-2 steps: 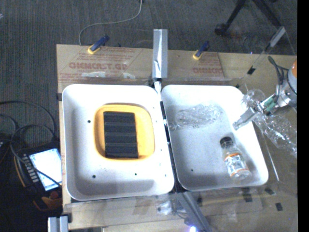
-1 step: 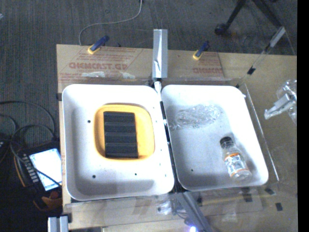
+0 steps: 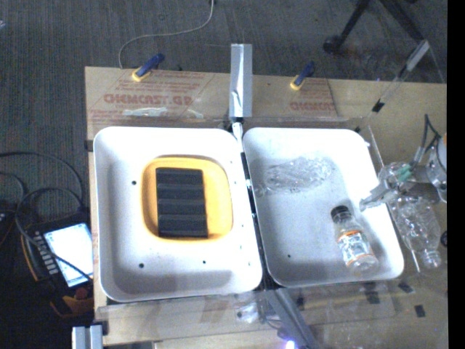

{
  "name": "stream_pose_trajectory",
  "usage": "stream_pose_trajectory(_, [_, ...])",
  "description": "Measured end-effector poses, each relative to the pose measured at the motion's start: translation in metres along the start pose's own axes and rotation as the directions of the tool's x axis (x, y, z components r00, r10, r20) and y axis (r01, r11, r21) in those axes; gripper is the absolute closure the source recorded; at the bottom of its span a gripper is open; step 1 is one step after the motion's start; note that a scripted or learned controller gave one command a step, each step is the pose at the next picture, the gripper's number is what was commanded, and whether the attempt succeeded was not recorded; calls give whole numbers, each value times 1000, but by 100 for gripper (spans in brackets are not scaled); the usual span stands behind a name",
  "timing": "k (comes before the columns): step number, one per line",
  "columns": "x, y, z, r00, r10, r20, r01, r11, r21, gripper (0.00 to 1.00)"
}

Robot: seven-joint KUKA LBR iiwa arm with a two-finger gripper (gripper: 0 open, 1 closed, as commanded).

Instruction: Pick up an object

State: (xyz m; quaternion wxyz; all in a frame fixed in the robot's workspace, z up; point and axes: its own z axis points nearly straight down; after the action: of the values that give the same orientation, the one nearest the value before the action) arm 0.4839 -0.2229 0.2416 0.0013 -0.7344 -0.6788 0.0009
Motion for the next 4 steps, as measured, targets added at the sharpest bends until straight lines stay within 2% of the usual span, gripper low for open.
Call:
stream_pose_trajectory(1, [8,26,26,985,-172,1,172,985,-1,0])
stream_pose_trajectory(2, [10,52,143,963,-270,-2,270,963,-12,0])
stream_pose_trajectory(3, [10,52,134,963,-270,-2,270,963,-11,100])
stream_pose_trajectory(4, [105,38,38,954,-300,1,300,954,-2,100])
